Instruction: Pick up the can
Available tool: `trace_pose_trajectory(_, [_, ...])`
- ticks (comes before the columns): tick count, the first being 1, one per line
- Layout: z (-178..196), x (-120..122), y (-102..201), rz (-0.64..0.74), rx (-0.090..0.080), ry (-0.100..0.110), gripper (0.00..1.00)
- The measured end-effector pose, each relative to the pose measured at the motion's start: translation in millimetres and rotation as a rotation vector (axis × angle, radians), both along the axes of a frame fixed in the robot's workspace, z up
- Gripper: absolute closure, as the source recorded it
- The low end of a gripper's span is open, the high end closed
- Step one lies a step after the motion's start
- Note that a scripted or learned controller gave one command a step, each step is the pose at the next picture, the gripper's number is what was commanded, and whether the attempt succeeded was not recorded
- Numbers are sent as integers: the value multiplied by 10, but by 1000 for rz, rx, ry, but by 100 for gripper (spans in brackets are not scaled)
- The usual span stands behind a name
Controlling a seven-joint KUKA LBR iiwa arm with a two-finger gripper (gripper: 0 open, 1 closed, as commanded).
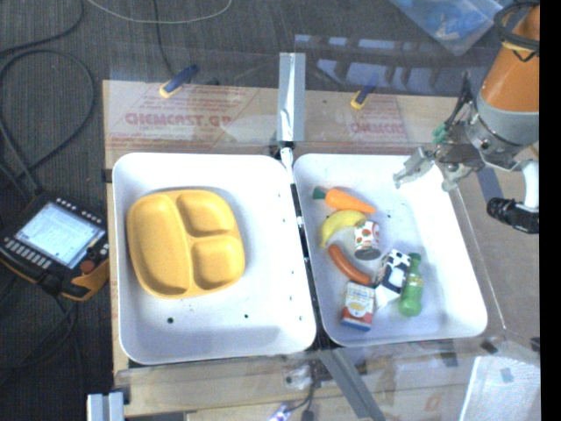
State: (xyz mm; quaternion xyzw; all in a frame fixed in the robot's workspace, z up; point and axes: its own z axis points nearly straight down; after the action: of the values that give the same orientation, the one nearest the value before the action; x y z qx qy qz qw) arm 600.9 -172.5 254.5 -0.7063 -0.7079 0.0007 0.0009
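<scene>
Fingers (pixel 412 170) look spread apart w/ nothing between them, hovering over the upper right part of the right bin (pixel 456 261), near its far rim. The gripper (pixel 429 167) hangs off the grey wrist w/ orange band, arm (pixel 513 77) coming in from the right.

The can (pixel 366 239) sits approx. mid-bin, well apart from the fingers, lower and to the left of them. It's tipped, open end showing, touching the banana (pixel 337 226) on its left. A carrot (pixel 349 201) lies just above the banana. A sausage (pixel 349 265) runs diagonally just below the can. Black-and-white toy (pixel 395 272) and green bottle (pixel 411 286) sit to the can's lower right; small carton (pixel 358 306) near the bin's front edge.

Left bin (pixel 263 323) holds a yellow divided tray (pixel 186 240). Beyond the surface, at left, a pendant w/ screen (pixel 54 242) rests on the floor.
</scene>
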Motion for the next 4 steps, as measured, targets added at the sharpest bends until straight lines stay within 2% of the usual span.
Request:
trace_pose_trajectory(1, [-1195,-206,175,344,1,-1,0])
trace_pose_trajectory(2, [-1577,-894,401,260,-16,-35,0])
trace_pose_trajectory(3, [-1483,-882,401,259,-17,-38,100])
trace_pose_trajectory(4, [-710,-275,942,132,-1,-1,100])
